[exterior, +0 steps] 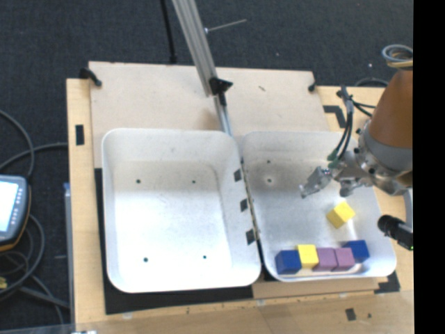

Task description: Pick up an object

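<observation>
You have six matte blocks: two yellow cubes (340, 215), two blue (287, 261), two purple (327, 258); whether the metal gripper (316, 181) is open or closed, you cannot tell.

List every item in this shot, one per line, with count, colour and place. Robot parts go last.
bins: 2, white, side by side on the bench.
yellow blocks: 2; one lies alone in the right bin, the other sits in the row at that bin's near edge.
blue blocks: 2, at the two ends of that row.
purple blocks: 2, side by side in the row, between the yellow one and the right-hand blue one.
bench: 1, tan board under both bins.
metal post: 1, silver, slanting up from behind the bins.
handheld screen: 1, grey, at the left edge on the floor.
arm: 1, grey with an orange band, reaching in from the right.
gripper: 1, grey, above the right bin, up and left of the lone yellow block.
</observation>
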